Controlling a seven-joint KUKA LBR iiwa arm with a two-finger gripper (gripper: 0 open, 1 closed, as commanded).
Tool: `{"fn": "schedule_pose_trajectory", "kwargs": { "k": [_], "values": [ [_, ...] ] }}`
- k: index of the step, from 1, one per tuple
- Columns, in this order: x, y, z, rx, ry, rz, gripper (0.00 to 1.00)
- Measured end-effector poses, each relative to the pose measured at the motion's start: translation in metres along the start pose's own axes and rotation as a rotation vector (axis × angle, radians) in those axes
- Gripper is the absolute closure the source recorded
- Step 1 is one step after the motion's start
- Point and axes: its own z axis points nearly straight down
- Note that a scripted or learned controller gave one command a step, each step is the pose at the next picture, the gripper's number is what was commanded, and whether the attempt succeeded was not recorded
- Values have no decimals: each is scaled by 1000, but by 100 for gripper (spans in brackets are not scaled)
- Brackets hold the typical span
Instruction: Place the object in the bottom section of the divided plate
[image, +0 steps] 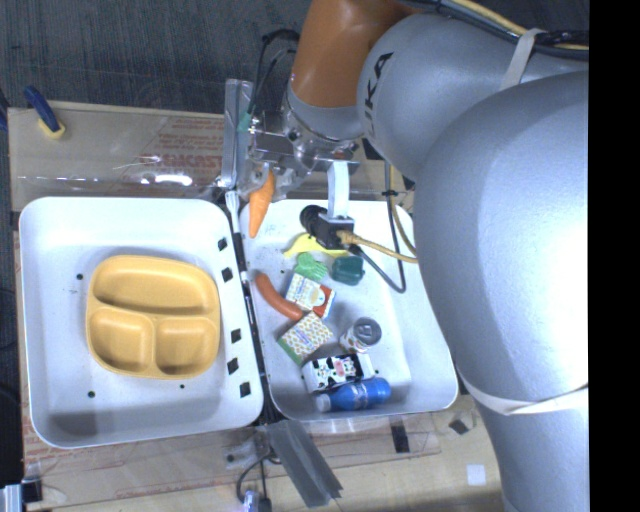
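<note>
A yellow divided plate (153, 314) lies in the left bin (50, 260), with one wide section at the far side and two smaller sections at the near side. My gripper (266, 178) hangs over the wall between the two bins, near their far edge. It is shut on the top end of an orange carrot (259, 208), which dangles point-down above the divider. The carrot is to the right of the plate and further back, well apart from it.
The right bin (425, 350) holds a sausage (277, 297), two small cartons (308, 292), a banana (300, 243), a teal cup (347, 268), a can (365, 332), a cow-print carton (335, 370) and a blue bottle (352, 395). The arm's body covers the right side.
</note>
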Motion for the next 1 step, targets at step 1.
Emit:
{"fn": "schedule_pose_trajectory", "kwargs": {
  "k": [1],
  "values": [
    [0, 0, -1, -1, 0, 0, 0]
  ]
}}
